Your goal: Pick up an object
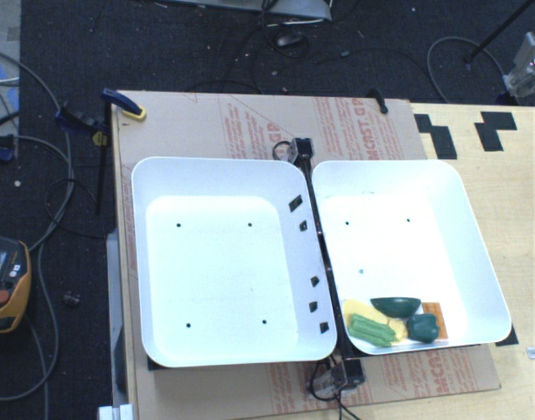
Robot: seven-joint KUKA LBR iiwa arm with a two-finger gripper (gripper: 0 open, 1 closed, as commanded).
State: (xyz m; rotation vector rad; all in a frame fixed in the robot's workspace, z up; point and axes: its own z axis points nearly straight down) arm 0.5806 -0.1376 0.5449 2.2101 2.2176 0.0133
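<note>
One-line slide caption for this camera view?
Two white bins side by side; green, yellow and orange objects clustered in the right bin's near corner.

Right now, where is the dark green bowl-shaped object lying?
In the camera view, the dark green bowl-shaped object lies in the right bin, near its lower edge, above the light green ridged object and beside the teal object.

pale grey-white piece [523, 62] at the view's upper right edge, cropped by the border, angular with lighter shiny facets, thin dark cable [451, 51] looping beside it, too small and cut off to tell whether it is part of the arm
</note>
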